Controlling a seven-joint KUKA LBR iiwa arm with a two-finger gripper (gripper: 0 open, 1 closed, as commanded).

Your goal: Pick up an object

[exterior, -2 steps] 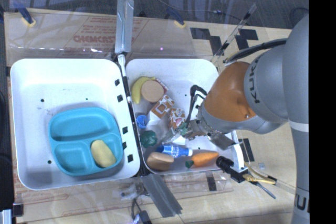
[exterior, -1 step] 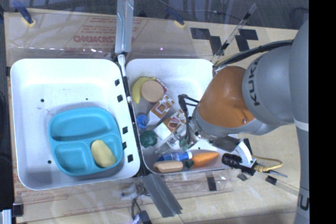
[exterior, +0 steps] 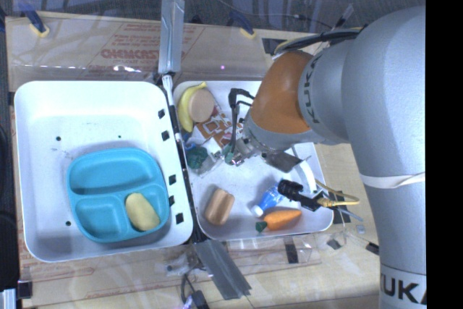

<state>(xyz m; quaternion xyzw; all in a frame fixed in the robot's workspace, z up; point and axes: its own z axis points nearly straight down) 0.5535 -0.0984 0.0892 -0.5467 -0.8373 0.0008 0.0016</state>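
My gripper (exterior: pixel 233 153) hangs low in the right bin (exterior: pixel 318 222), near its upper left part, under the orange wrist band. It sits over a brown lattice-shaped piece (exterior: pixel 215 129) and beside a teal object (exterior: pixel 197 156). Nothing can be seen held in it. A yellow banana (exterior: pixel 185 106) and a round brown piece (exterior: pixel 202 106) lie at the bin's far left corner. Toward the front lie a tan cylinder (exterior: pixel 218 205), an orange carrot (exterior: pixel 281 218) and a blue-and-white tube (exterior: pixel 268 200).
The left bin (exterior: pixel 43 112) holds a blue divided tray (exterior: pixel 108 174) with a yellow oval object (exterior: pixel 142 211) in its front right compartment. A divider wall (exterior: pixel 176 155) separates the two bins. The arm's grey body covers the right bin's right side.
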